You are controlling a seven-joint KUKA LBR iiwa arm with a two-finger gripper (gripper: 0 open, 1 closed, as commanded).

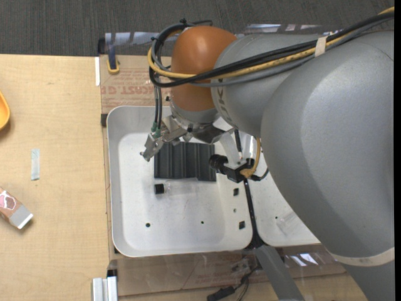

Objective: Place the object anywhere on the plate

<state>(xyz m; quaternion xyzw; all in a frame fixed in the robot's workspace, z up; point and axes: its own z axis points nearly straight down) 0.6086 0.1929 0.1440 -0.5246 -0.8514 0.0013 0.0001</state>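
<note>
My gripper (183, 163) hangs low over the left white bin (125, 231), in its upper middle. From above it reads as a black ribbed block under the orange wrist band (197, 55). A small black block (159, 189) sits on the bin floor just below and left of the gripper, apart from it. The arm's grey bulk covers the right side of the view and whatever lies under it.
The right bin (285, 224) peeks out under the arm. On the wooden bench to the left lie a grey strip (35, 165), a red-and-white packet (14, 209) and an orange item (3, 111) at the edge. Cardboard (135, 86) lies behind the bin.
</note>
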